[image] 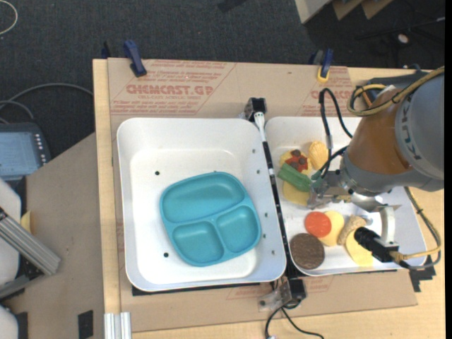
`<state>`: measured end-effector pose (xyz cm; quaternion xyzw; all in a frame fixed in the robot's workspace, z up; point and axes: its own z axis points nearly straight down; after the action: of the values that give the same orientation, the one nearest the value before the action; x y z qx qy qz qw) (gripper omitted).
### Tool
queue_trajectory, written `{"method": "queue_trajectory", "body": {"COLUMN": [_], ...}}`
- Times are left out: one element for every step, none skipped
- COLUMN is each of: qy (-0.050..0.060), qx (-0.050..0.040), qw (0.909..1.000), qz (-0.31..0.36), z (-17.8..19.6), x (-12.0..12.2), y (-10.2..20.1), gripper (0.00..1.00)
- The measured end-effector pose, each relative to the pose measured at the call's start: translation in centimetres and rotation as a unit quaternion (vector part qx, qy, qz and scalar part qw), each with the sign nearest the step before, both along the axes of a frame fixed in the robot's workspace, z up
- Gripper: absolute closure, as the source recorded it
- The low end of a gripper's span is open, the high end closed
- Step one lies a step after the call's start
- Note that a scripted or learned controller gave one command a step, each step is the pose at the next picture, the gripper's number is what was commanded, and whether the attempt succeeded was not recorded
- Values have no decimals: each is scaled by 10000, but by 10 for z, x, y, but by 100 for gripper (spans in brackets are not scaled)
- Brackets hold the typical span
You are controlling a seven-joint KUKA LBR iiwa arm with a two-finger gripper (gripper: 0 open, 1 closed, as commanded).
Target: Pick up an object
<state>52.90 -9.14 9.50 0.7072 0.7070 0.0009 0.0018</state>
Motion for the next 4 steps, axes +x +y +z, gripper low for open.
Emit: {"method": "queue_trajectory", "body": {"qy": [-40,-66,-50,-2], "qx": [4,22,26,25], "qw": [10000,10000,10000,10000], "qz": [27,42,47,68], "z": [194,340,446,439], "x": [0,-50,-49,-20], "y": [50,94,186,324], "gripper": [100,100,100,100]}}
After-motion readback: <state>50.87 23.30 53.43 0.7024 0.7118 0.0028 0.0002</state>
